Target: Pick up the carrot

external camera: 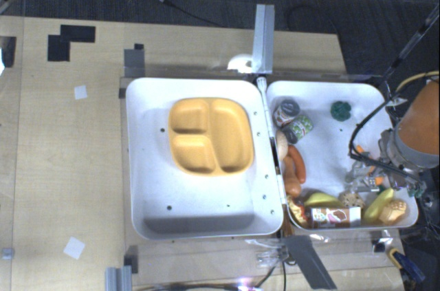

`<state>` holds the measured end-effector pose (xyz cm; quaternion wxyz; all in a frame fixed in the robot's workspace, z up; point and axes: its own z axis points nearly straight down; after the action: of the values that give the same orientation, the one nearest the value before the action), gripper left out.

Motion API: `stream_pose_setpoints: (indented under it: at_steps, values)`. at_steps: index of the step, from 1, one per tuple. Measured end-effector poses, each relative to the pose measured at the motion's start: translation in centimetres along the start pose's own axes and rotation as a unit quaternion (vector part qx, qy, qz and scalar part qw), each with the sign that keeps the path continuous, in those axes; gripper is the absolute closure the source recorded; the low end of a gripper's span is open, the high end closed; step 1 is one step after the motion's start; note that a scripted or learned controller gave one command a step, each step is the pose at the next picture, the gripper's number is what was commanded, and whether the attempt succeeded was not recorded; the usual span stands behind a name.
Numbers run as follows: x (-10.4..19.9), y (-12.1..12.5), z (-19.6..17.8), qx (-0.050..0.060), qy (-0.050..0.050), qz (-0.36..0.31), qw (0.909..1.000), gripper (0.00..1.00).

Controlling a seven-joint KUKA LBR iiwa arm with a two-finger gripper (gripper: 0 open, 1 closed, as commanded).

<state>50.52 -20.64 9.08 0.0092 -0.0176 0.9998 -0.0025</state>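
The carrot (295, 166), a long orange piece, lies along the left wall of the right bin (323, 93), pointing toward the front. My gripper (371, 178) hangs low over the front right part of that bin, well to the right of the carrot and apart from it. The grey wrist and its orange band (421, 123) cover most of the gripper from above. A small orange speck (377, 181) shows right beneath the gripper; I cannot tell what it is.
A yellow divided plate (210, 135) sits in the left bin (148, 166). Near the carrot lie two cans (294, 123), a green round piece (340, 110), a banana (322, 199), a wrapped bar (333, 216) and yellow food pieces (385, 207) along the front wall.
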Motion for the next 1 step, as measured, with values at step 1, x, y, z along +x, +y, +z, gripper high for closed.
stream_pose_setpoints:
  at_steps: [1]
  values:
    - [-4.27, 5.53, -7.00, -0.002, 0.002, -0.021, 0.9998, 1.00]
